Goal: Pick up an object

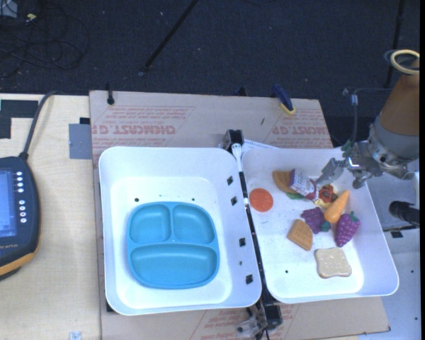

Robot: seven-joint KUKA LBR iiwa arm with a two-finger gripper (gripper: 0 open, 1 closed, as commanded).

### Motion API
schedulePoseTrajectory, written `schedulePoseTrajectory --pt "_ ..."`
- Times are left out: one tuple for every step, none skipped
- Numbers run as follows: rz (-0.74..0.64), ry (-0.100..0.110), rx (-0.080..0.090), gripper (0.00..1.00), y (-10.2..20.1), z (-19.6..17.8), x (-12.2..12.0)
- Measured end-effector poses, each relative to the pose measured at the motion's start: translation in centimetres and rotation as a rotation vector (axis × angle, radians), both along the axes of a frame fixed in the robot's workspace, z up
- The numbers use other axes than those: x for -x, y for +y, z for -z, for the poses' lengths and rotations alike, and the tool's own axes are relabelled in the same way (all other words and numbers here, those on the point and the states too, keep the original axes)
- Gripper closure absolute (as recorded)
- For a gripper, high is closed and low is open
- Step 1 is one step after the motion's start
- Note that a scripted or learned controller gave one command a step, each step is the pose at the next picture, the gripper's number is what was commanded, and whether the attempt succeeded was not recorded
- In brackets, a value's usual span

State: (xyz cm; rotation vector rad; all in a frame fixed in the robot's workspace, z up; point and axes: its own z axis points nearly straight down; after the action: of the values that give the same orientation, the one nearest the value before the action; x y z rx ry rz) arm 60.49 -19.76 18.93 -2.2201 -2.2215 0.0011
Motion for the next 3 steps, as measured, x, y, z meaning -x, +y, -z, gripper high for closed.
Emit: schedulePoseTrajectory --pt "-0.001 0.002 -0.002 0.0 3.6 10.6 2.3" --pt "0.003 0.006 -0.003 0.0 6.2 10.3 7.3" --pt "0.007 0.003 -0.002 1.0 6.0 9.2 7.0"
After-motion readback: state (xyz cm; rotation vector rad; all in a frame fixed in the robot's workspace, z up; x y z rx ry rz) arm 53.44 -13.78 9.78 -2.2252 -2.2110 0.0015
